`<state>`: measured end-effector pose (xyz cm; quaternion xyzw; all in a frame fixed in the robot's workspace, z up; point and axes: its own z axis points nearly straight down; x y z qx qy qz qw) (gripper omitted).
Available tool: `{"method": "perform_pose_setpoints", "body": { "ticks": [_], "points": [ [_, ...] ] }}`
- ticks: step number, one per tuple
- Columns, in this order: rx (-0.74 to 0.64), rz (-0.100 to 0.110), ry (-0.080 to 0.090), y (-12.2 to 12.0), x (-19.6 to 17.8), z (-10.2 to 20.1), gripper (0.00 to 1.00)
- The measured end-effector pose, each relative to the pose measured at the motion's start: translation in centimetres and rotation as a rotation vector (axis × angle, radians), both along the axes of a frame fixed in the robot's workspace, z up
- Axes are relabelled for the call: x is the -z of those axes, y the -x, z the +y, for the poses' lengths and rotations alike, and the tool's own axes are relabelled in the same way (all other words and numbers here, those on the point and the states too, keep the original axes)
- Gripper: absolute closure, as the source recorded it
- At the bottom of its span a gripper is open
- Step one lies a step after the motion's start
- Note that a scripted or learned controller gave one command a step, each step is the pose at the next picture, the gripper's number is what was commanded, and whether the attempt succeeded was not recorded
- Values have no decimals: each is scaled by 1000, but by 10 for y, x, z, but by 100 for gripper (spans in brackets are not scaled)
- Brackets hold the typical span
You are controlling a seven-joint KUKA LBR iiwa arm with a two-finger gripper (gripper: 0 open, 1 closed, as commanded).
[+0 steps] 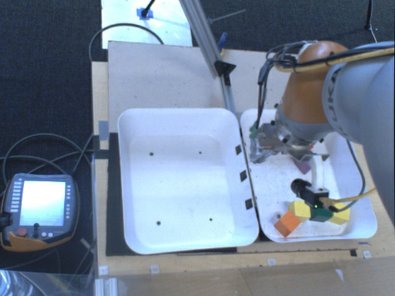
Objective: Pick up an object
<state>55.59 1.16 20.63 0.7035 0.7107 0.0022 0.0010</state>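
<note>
A teach pendant lies on the floor at far left, its screen lit. Next comes the left bin, then the right bin, their rims touching. Over the right bin's far left corner hangs the gripper, low under the orange band; whether it is parted or closed cannot be told. Near that bin's front lie an orange block, a yellow block and, half hidden, what may be a purple piece.

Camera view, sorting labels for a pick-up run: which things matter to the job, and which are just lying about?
Job:
- gripper
- right bin
- orange block
- yellow block
- purple piece

Lying about:
- left bin
- teach pendant
- metal pole
</note>
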Motion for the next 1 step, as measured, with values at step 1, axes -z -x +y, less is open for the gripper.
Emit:
{"method": "perform_pose_setpoints", "body": {
  "ticks": [1],
  "points": [
    [0,1,0,-15,-2,41,100]
  ]
}}
